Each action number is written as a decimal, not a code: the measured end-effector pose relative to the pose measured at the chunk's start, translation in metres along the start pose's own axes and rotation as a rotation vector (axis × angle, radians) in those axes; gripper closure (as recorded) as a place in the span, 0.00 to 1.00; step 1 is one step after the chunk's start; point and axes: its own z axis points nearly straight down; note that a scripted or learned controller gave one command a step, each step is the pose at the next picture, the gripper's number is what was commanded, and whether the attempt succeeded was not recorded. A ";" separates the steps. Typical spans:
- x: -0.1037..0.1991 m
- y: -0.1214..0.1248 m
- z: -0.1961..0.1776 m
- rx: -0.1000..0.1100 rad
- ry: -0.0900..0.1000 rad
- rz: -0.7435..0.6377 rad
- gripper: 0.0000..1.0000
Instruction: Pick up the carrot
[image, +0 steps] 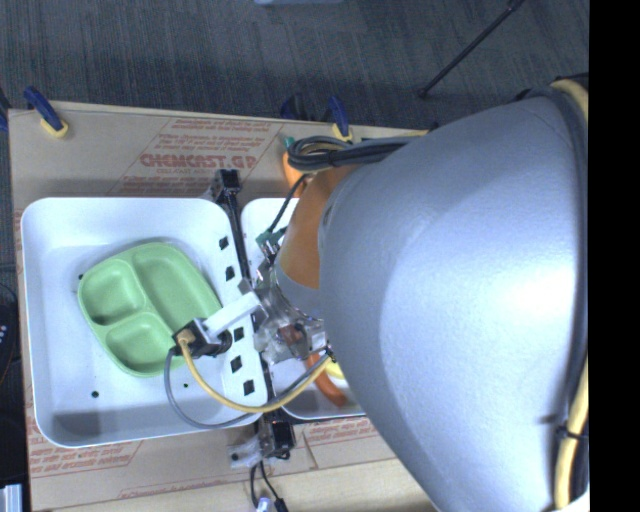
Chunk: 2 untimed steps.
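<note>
Carrot (333, 385) (mostly hidden) lies in the right bin (262, 215) under the arm (450, 300). Hand (285, 338) hovers just beside it; its grip I cannot tell.

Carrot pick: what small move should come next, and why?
Probably lift the arm slightly to clear the view before closing. Its grey bulk covers most of the right bin, and a bit of orange that may be the carrot peeks out near the gripper. Nothing shows a grasp yet. The green tray sits apart in the left bin.
</note>
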 end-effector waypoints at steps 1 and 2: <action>0.000 -0.001 -0.009 0.005 -0.004 -0.008 1.00; 0.001 -0.003 -0.019 0.010 -0.009 -0.017 1.00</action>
